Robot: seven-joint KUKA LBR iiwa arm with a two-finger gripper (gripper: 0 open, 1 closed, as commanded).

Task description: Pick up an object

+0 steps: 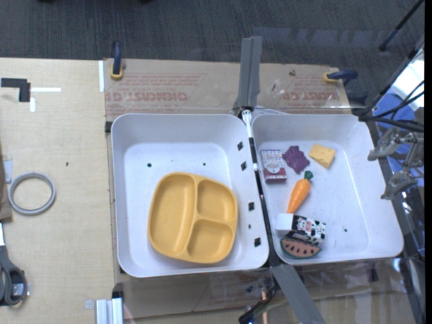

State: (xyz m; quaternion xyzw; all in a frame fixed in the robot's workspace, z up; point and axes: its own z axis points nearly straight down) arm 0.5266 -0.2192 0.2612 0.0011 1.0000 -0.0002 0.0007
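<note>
The right bin (351, 238) holds several small toy foods. A red and white carton (273, 165) lies near its left wall, with a purple grape bunch (295, 158) and a yellow cheese wedge (322, 155) to its right. An orange carrot (299, 192) lies slanted in the middle. At the front left, a black-and-white cow-print carton (305, 227) rests against a watermelon slice (300, 248). The left bin (135, 147) holds a yellow three-part plate (194, 217).
A metal divider post (249, 73) stands behind where the bins meet. A grey tape ring (30, 193) and scissors (11, 283) lie on the wooden bench at left. Metal brackets and cables (398, 160) crowd the right bin's right wall.
</note>
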